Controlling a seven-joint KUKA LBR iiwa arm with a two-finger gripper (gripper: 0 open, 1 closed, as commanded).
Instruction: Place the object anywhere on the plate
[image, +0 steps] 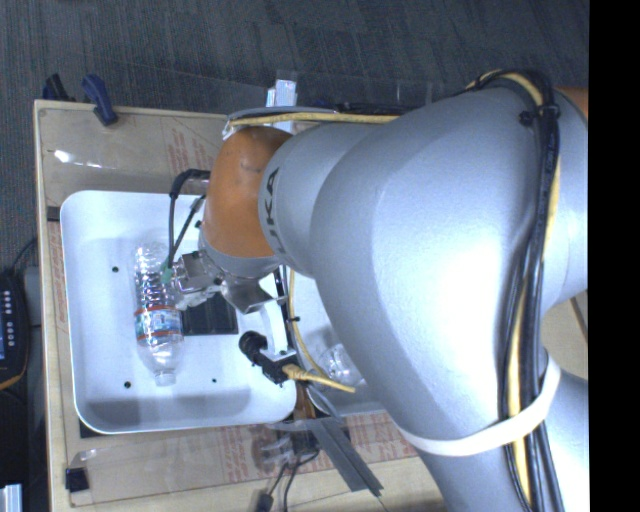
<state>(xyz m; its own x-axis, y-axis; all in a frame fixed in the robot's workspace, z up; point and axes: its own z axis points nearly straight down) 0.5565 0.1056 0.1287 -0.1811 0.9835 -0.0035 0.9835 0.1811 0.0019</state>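
The clear plastic water bottle (157, 315) lies on its side on the floor of the white bin (85, 290), near that bin's left wall. The gripper (200, 285) sits just beside the bottle's right flank, under the arm (420, 270). Nothing lies between its prongs. Round and slick, the bottle may roll away from a glancing pinch.

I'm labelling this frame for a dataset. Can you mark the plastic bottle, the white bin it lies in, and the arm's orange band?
plastic bottle (158, 310): camera view, on its labelled middle.
white bin (90, 300): camera view, on the bare floor left of the bottle.
orange band (240, 195): camera view, on its curved side.
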